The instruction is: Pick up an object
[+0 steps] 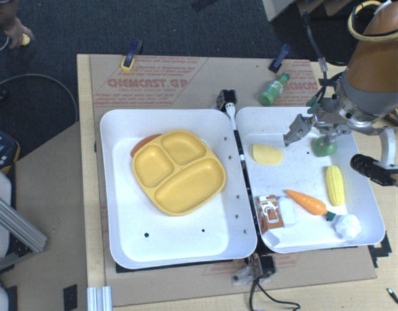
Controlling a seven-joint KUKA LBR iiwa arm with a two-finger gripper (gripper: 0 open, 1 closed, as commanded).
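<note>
L bin [121, 238]: one yellow divided tray [178, 171], orange item under its 10 o'clock edge. R bin [374, 229]: yellow slice [268, 154] at 10 o'clock, corn [334, 184], carrot [306, 201], brown packet [271, 214], white ball [347, 225] at 5 o'clock. Gripper [316, 133] at bin's 12 o'clock over green object [325, 148]; fingers' state: cannot tell.

Yellow divided plate [178, 172], orange carrot [305, 201], yellow corn [334, 185], white bins [115, 193]
</note>
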